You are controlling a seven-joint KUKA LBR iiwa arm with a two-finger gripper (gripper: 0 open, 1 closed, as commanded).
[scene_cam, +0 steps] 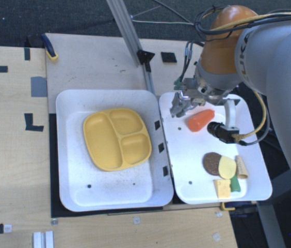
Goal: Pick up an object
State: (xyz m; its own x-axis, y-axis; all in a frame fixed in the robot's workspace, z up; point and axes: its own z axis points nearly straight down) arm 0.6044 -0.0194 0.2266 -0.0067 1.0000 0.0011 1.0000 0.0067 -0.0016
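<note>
Gripper (179,107) jaws appear empty, spread indeterminate; orange carrot (200,120) lies just beside them, so centre over it before closing.

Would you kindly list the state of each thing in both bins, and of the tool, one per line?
Yellow tray: lying flat in the left bin, compartments up.
Carrot: lying in the right bin, beside the tool.
Brown disc: flat, partly under the yellow piece.
Yellow piece: resting on the disc's edge.
Green piece: lying beside the yellow block.
Tool: low over the right bin's upper left, nothing seen between its fingers.
</note>
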